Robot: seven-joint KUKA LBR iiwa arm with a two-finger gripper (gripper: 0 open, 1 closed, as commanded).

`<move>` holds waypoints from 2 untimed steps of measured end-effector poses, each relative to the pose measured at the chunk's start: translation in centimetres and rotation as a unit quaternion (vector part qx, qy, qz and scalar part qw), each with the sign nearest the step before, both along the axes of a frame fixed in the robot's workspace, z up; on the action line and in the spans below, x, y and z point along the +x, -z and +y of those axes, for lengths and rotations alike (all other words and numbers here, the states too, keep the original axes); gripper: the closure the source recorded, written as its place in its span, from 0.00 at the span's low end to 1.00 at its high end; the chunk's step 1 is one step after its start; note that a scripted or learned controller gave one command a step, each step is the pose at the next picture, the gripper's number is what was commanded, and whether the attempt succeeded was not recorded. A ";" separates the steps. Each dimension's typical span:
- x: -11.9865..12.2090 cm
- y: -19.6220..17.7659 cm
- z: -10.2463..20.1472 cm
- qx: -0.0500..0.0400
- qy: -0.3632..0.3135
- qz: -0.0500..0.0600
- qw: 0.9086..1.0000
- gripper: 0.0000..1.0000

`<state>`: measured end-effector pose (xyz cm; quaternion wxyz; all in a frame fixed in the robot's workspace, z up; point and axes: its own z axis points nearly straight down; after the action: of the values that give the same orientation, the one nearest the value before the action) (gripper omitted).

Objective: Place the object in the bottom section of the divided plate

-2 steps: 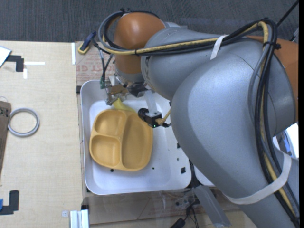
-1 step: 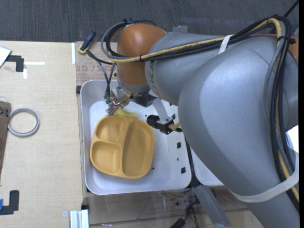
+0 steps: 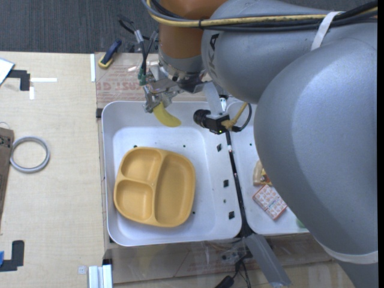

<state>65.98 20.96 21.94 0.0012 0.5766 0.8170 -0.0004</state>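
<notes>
A yellow divided plate [image 3: 156,188] lies in the left white bin [image 3: 111,161], with two small sections on its left and one long section on its right. All three sections look bare. My gripper [image 3: 157,99] hangs over the bin's far edge, above and beyond the plate. A small curved yellow object [image 3: 168,119], banana-like, sticks out down and to the right from between the fingers, so the gripper is shut on it. The object is over the bin floor just past the plate's far rim, and I cannot tell if its tip touches the floor.
The right bin [image 3: 249,221] holds a red-and-white patterned packet [image 3: 270,201] and a small brownish item [image 3: 260,173]. A grey tape roll [image 3: 29,155] lies on the bench at left. A blue-handled tool [image 3: 111,53] rests behind the bins. The arm's bulk covers the right side.
</notes>
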 end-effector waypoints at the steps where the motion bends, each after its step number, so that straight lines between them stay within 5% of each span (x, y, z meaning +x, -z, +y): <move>1: -0.1 12.7 0.9 0.000 0.035 0.001 0.999 1.00; 2: 0.0 11.8 0.8 -0.001 0.034 0.001 0.999 1.00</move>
<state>65.94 21.72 10.10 0.0015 0.6044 0.7967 -0.0021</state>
